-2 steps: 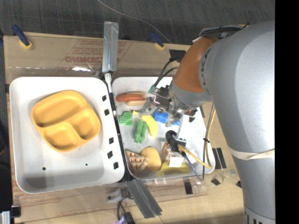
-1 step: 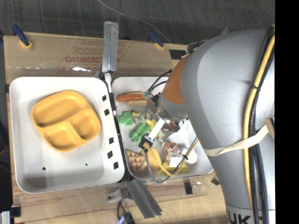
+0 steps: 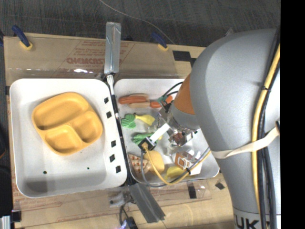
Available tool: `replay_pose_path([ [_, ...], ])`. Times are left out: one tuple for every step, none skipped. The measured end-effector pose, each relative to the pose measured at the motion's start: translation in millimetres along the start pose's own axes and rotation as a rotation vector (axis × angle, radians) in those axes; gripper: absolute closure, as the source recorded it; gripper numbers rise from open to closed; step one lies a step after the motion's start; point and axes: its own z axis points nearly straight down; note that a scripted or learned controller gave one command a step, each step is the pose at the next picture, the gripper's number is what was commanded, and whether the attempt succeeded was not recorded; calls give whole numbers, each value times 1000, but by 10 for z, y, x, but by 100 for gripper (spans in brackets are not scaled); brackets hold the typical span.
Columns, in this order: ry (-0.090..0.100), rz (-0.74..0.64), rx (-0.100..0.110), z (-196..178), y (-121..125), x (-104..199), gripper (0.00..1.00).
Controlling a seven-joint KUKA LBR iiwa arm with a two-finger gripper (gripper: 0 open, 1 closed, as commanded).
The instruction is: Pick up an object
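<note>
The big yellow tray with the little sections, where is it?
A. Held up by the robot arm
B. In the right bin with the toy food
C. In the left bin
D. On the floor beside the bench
C. The yellow tray lies flat in the left bin, by itself, while the hot dog and other toy food sit in the right bin.

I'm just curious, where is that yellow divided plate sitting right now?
The yellow divided plate lies in the left white bin, toward its upper half, across the divider from the toy food in the right bin.

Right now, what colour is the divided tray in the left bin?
Yellow; the divided tray shows plainly in the camera view.
</note>
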Motion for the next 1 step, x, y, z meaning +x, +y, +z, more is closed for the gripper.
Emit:
replay_pose_path([
  [1,273,-2,1,-59,477,0],
])
